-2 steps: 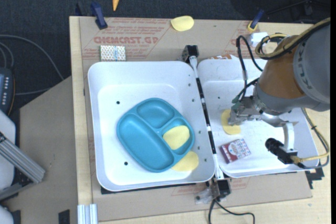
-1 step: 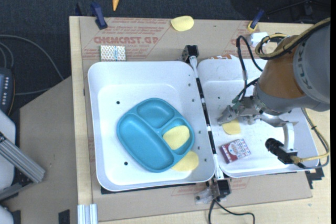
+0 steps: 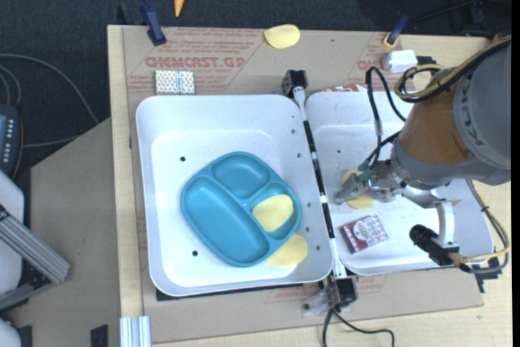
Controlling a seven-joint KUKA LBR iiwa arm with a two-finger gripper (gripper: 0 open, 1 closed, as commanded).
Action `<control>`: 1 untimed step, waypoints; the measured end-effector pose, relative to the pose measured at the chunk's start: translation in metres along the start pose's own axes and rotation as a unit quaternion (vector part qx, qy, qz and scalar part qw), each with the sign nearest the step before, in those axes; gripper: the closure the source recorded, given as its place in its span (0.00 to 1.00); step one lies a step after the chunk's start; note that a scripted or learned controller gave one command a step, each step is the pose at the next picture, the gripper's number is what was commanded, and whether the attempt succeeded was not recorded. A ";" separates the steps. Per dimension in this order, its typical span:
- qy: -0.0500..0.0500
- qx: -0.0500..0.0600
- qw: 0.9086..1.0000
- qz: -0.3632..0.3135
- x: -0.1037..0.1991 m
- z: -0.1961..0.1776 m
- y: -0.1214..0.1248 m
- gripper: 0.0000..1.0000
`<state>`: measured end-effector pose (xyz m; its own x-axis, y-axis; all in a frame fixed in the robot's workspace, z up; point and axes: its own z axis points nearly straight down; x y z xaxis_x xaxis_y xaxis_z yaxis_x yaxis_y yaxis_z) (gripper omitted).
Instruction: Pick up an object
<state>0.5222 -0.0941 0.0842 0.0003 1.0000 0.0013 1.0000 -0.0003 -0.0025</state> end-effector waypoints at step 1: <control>-0.001 -0.002 1.000 -0.001 -0.001 0.000 0.032 0.00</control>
<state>0.5537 -0.0955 0.0845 -0.0008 1.0000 -0.0010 1.0000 0.0008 0.0010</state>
